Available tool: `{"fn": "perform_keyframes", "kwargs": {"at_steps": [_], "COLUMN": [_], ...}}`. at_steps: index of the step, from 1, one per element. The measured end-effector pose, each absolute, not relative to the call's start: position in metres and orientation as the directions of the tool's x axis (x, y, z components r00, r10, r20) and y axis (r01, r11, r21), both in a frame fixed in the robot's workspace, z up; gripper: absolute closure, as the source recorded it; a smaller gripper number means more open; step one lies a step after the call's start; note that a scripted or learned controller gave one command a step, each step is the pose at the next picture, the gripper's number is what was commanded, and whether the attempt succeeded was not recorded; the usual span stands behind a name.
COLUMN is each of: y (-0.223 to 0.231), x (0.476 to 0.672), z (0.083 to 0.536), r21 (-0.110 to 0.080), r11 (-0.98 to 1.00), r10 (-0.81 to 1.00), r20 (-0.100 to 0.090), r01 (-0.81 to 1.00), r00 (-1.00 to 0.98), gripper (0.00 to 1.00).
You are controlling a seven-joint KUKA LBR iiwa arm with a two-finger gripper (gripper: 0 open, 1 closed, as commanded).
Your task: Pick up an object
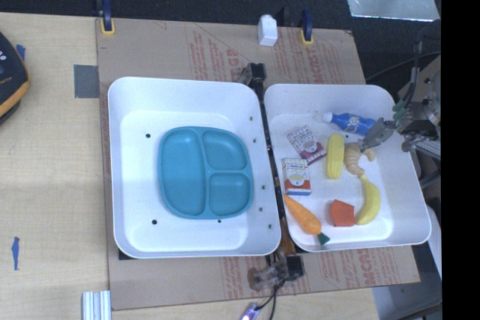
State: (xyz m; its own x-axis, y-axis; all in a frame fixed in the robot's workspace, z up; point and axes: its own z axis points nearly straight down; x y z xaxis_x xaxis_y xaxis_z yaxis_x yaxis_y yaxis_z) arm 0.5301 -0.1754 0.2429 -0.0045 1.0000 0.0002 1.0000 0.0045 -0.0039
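The right white bin holds several small items. A blue bottle lies at its back, and a yellow corn cob stands near the middle. Beside them are a pale beige piece, a banana, a red block and an orange carrot. Two small printed packets lie toward the left wall. My gripper hangs low over the bin's back right, just right of the corn and above the beige piece. Nothing is seen held in it.
The left white bin carries a blue divided plate. Brown cardboard lies under both bins, held by blue clamps at the back. A dark device sits at the far left edge.
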Motion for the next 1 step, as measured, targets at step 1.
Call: {"fn": "perform_keyframes", "kwargs": {"at_steps": [1], "y": [-0.1413], "x": [0.5919], "z": [0.1598], "r21": [-0.006], "r11": [0.006], "r10": [1.0], "r20": [0.0], "r01": [1.0], "r00": [-0.006], "gripper": [0.0]}}
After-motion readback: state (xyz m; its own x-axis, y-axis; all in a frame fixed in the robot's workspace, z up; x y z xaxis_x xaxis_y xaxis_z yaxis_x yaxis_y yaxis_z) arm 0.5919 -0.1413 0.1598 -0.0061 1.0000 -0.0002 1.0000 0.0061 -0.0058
